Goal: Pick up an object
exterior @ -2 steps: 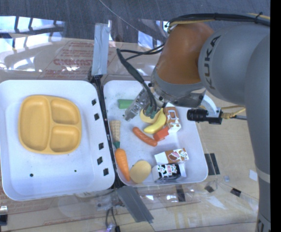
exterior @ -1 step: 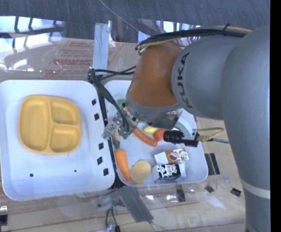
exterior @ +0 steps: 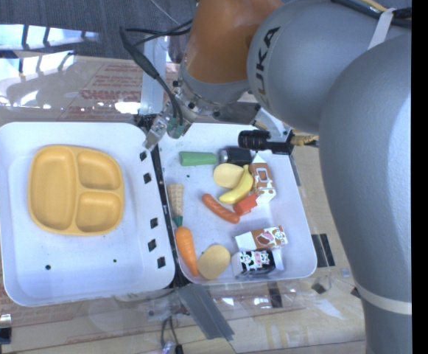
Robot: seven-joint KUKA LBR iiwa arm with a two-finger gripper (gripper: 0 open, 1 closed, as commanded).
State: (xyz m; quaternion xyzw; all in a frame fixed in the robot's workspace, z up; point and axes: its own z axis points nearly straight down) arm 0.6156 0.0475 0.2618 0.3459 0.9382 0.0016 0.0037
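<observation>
Hovering at the upper corner of the right bin (exterior: 302, 220), our hand (exterior: 168, 126) carries nothing we can see, grip state unclear, while pickable toys like the green block (exterior: 197, 158) lie just below it.

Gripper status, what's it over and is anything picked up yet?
Gripper at the right bin's top-left corner, nothing seen held. Toy food untouched; green block nearest. Yellow tray in left bin.

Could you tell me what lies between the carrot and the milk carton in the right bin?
In the camera view, a tan potato sits between the carrot and the milk carton.
</observation>
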